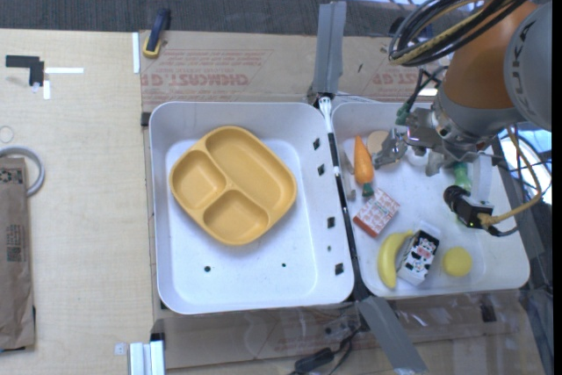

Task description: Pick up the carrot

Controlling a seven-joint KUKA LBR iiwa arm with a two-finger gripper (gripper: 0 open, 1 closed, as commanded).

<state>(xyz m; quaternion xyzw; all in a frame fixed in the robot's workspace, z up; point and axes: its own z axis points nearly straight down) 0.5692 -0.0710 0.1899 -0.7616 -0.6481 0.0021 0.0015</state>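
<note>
The small orange carrot with a green tip (363,162) lies in the right white bin (514,272), close against that bin's left wall and nearer its far edge than its near one. Its long axis runs roughly from the far edge toward the near edge, parallel to the wall, with the green end pointing at the near side.

The grey two-finger gripper (392,150) hangs over the far part of the same bin, just beside the carrot on the side away from the wall. Whether it is spread or closed cannot be told from this slanting view; nothing is seen clamped in it.

So the carrot lies between the gripper and the left wall. By my judgement the coming move needs a short shift toward that wall and a grip across the carrot's narrow width, and the wall leaves little room on that side.

Nearer the front edge lie a red-and-white carton (377,212), a yellow banana (388,258), a black-and-white cow-print box (420,256) and a yellow lemon (457,262). The left white bin (237,290) carries a yellow divided plate (232,184).
</note>
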